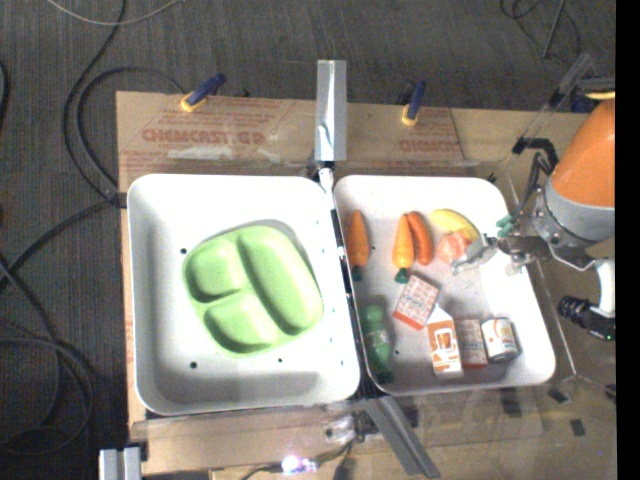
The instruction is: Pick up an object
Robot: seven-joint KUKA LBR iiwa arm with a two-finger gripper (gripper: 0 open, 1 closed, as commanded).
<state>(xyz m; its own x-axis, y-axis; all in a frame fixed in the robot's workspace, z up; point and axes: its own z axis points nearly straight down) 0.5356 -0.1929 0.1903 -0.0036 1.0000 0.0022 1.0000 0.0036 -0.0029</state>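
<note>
Dark carpet under bench; left bin (150, 268) holds green divided tray (255, 288), right bin (520, 368) holds scattered food items. Gripper (478, 253) at right-centre hovers beside peach-coloured fruit (453, 247), can't tell jaw state; nothing lifted, pick not yet done

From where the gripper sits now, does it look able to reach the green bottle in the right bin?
Probably yes. The green bottle lies uncovered by the bin's left wall, with a carton between it and the gripper; approaching from above looks unobstructed.
</note>
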